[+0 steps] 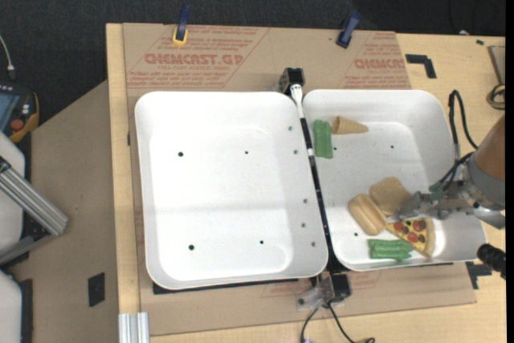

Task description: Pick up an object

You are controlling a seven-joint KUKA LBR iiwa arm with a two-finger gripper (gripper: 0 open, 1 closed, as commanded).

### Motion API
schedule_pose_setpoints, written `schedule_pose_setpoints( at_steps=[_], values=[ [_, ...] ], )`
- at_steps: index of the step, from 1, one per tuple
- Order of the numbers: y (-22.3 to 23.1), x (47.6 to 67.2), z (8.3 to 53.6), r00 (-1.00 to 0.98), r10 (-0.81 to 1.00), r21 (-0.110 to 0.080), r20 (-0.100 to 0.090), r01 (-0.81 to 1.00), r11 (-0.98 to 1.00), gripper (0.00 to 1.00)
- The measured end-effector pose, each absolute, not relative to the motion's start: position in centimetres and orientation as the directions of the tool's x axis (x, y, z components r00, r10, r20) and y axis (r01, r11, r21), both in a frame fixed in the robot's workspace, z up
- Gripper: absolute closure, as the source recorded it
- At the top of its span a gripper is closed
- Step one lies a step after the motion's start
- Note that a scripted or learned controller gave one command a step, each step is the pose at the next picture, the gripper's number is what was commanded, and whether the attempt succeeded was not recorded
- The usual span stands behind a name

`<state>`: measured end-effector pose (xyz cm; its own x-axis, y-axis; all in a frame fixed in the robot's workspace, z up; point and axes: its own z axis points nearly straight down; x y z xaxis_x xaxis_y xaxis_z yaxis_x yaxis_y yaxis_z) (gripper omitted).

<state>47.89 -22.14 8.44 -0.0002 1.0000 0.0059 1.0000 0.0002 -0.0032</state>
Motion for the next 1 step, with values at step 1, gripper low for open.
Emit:
schedule_pose_setpoints(
  at_steps=[1],
  values=[
    [-22.14, 47.89, 8.44, -0.001, 1.0, -0.003, 0.006, 1.0, 0.001, 0.0]
  ],
)
